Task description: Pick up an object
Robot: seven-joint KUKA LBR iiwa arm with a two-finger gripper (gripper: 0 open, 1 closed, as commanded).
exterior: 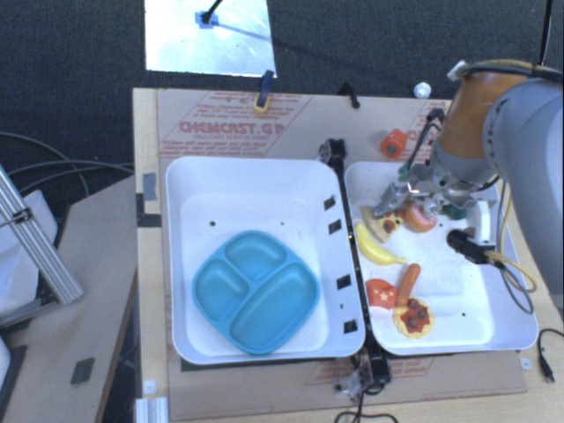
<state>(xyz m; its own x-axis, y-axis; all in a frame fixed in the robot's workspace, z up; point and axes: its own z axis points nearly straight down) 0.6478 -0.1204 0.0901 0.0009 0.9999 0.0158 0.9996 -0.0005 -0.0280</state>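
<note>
My gripper (407,203) hangs low over the upper left part of the right bin (480,311), reaching in from the right. Right under it lie a pink-orange round toy (421,219) and a tan pizza-like wedge (381,226). Whether it touches either one is not clear. A yellow banana (377,247) lies just below the wedge by the bin's left wall. Further forward are an orange sausage (408,283), a red and white piece (380,293) and a small round tart with red topping (413,317).
The left bin (176,236) holds a blue divided plate (256,291). A black plug on a yellow cable (467,243) hangs over the right bin. Behind the bins, an orange toy (393,142) and a white ball (422,89) rest on the cardboard.
</note>
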